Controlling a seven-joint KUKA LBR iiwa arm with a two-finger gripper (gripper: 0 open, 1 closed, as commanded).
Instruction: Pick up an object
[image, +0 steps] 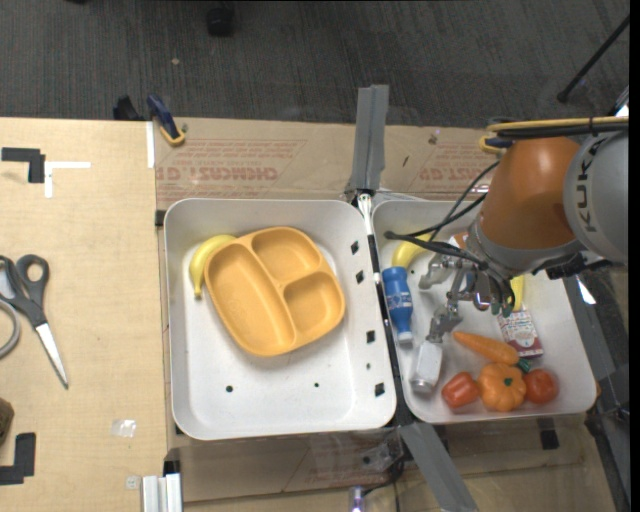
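Camera view: the gripper (462, 300) hangs low in the right bin (575, 395), finger state impossible to tell, with the carrot (487, 347) just below it and blue bottle (397, 297) beside, apparently lining up a grasp.

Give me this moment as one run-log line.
arm: over right bin | tool: above carrot, nothing seen held | left bin: yellow plate, banana

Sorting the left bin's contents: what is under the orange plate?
A banana pokes out from beneath the plate's upper-left rim, lying in the left bin. The rest of it, and anything else beneath, is covered.
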